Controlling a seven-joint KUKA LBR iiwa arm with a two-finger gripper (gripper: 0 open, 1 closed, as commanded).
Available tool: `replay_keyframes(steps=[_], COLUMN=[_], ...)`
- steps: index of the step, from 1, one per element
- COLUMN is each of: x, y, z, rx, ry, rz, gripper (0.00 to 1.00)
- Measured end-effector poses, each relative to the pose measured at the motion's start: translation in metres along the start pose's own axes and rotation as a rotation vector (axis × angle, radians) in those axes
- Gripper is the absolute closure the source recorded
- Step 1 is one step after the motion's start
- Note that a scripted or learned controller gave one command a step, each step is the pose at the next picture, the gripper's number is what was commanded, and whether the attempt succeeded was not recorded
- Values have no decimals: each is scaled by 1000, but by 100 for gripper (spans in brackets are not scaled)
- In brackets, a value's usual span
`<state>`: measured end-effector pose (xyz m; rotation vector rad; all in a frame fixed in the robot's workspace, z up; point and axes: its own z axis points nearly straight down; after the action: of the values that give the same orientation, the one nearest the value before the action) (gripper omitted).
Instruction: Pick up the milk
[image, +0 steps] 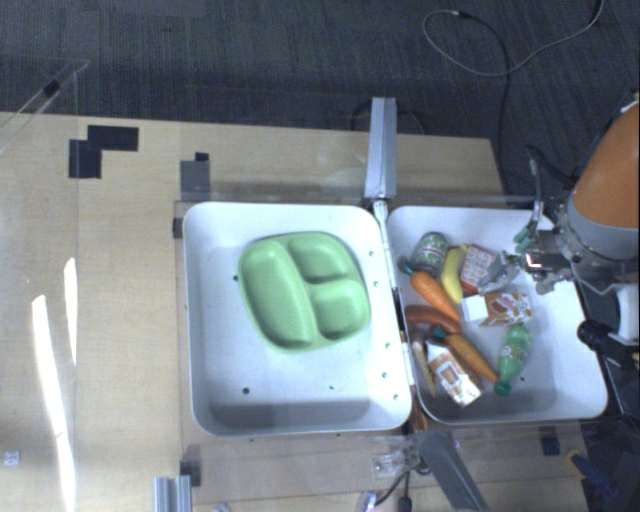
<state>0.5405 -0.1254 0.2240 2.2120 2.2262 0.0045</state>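
1. From where I stand, the grey arm with its orange band reaches in from the right and hangs over the upper right part of the right bin, one of two shallow white bins set side by side on the wooden bench.
2. The gripper sits near the bin's upper right rim. Its metal parts blur together at this angle, so I cannot tell how wide it stands, and nothing can be made out in its hold.
3. The milk, a small white carton with red and orange print, lies on its side near the middle of the right bin, just below and to the left of the gripper.
4. Around the carton is a jumble of goods: a green can near the top, a yellow banana beside it, a carrot angled across the left side, and a green bottle lying lower right of the milk.
5. A second printed carton rests near the bin's lower edge.
6. The left bin holds a green divided tray, tilted slightly.
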Motion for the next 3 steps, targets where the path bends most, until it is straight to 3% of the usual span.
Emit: replay_keyframes(steps=[1, 2, 3], x=[-74, -76, -39], y=[21, 28, 18], z=[116, 95, 13], rx=[-27, -49, -4], ry=[-6, -14, -2], rz=[-90, -90, 11], gripper=[0, 100, 100])
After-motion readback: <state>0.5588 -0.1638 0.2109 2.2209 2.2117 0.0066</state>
